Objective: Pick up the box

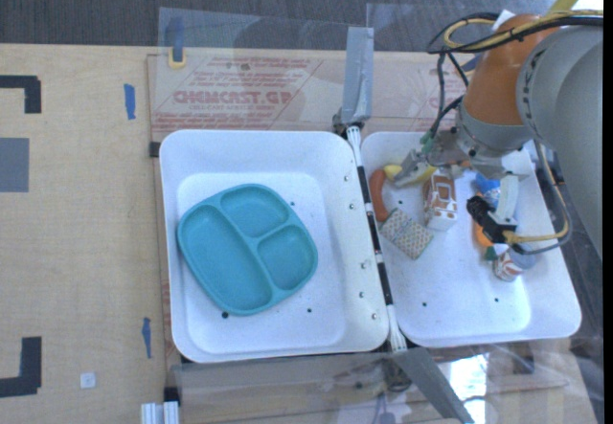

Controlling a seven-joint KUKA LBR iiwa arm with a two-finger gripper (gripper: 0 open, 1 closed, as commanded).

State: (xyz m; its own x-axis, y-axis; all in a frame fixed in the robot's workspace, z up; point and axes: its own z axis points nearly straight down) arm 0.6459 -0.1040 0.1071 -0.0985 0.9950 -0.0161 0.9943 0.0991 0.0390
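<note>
White-and-brown printed box, upright in right bin

plate teal | bins white | box brown-white print

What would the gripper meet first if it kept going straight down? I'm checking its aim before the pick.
Probably the box, upright in the right bin just under the gripper. Depth is hard to judge from this slanted view.

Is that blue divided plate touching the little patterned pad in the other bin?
Apart. The camera view shows the plate in the left bin, the pad in the right.
</note>
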